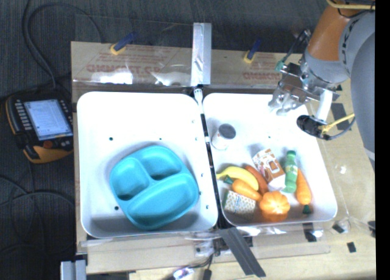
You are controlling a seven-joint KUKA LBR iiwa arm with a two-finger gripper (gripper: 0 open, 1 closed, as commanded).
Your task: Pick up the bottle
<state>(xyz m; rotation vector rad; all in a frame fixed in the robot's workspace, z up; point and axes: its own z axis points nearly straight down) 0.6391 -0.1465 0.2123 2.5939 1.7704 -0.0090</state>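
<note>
One bottle [290,169], green, lay well below the gripper [284,103]; its fingers apparently parted, gripping nothing, we noted.

bottle [290,169] | green, white label | lying flat | right bin, beside carrot

Both bins [91,150] white. Left bin: blue divided plate [154,185]. Right bin, near side: green bottle [290,169] with white label, yellow banana [237,176], orange carrot [303,188], orange round fruit [275,204], red-and-white carton [269,164]. Arm [332,35] grey with orange band. Floor dark grey carpet [49,4].
</note>
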